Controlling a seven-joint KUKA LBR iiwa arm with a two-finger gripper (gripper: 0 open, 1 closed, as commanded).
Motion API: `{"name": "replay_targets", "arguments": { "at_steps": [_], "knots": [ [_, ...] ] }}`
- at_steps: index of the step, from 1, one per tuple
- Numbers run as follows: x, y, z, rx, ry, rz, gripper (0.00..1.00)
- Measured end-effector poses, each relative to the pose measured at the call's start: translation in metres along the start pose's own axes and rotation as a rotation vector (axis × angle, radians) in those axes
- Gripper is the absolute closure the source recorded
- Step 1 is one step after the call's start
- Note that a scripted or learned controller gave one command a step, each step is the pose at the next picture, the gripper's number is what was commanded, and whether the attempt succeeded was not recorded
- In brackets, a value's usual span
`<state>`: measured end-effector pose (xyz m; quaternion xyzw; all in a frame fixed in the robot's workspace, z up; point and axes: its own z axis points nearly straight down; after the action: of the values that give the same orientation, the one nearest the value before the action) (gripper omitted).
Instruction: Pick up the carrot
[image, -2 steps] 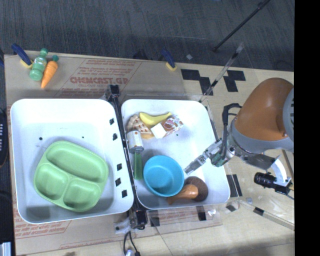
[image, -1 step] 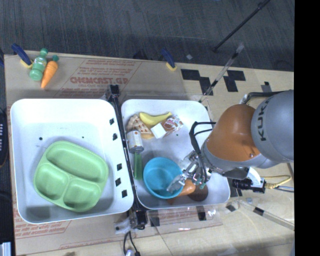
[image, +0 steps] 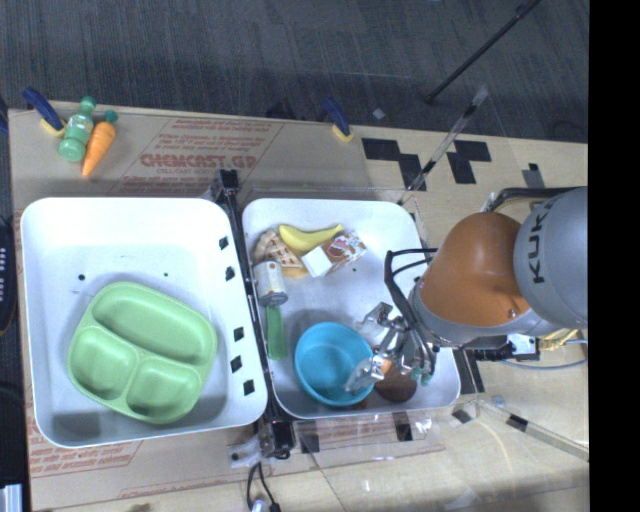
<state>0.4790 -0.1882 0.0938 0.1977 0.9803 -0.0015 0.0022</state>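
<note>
My gripper (image: 377, 362) is low in the right bin (image: 330, 212), at the right rim of the blue bowl (image: 328, 362). A small orange carrot (image: 378, 367) shows between its fingertips, mostly hidden by the gripper, which is shut on it. Just right of it a dark brown object (image: 398, 386) lies on the bin floor. The orange-banded wrist (image: 475, 270) hangs over the bin's right side.
The right bin also holds a banana (image: 308, 237), wrapped snacks (image: 342, 249), a can (image: 270, 283) and a green stick (image: 274, 332). A green divided plate (image: 142, 350) lies in the left bin (image: 60, 225). Another carrot toy (image: 97, 146) and a green bottle (image: 76, 133) lie on the cardboard at the far left.
</note>
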Motion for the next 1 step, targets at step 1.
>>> {"name": "replay_targets", "arguments": {
  "at_steps": [1],
  "knots": [
    [-0.0576,0.0001,-0.0746,0.000,-0.001,-0.107,0.00]
  ]
}}
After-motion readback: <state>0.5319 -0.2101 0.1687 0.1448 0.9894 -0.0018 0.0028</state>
